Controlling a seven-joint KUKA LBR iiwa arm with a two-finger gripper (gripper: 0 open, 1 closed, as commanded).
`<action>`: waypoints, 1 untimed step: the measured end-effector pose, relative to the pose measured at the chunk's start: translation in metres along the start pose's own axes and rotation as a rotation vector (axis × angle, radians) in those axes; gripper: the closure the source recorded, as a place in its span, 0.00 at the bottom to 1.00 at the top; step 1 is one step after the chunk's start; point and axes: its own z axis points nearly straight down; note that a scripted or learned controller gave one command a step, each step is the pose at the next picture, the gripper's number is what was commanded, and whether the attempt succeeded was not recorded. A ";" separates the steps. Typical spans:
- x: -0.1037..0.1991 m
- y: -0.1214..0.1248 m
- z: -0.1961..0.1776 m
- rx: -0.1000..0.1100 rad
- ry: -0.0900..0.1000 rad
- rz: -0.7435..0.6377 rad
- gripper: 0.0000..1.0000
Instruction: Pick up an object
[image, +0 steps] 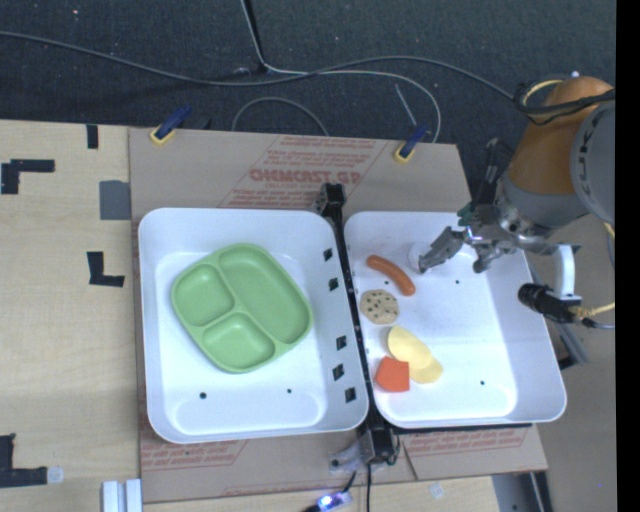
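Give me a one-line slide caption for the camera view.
Open gripper above right bin near hot dog; green tray in left bin.

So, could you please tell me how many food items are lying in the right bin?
4, all in its left half: a sausage farthest back, a cookie below it, a yellow piece nearer the front, and an orange piece touching it.

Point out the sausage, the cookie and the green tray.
sausage (390, 275), camera view, middle of its length.
cookie (378, 305), camera view, centre of its top.
green tray (292, 290), camera view, right rim.
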 end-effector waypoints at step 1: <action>-0.007 -0.003 0.048 0.001 0.000 0.001 0.00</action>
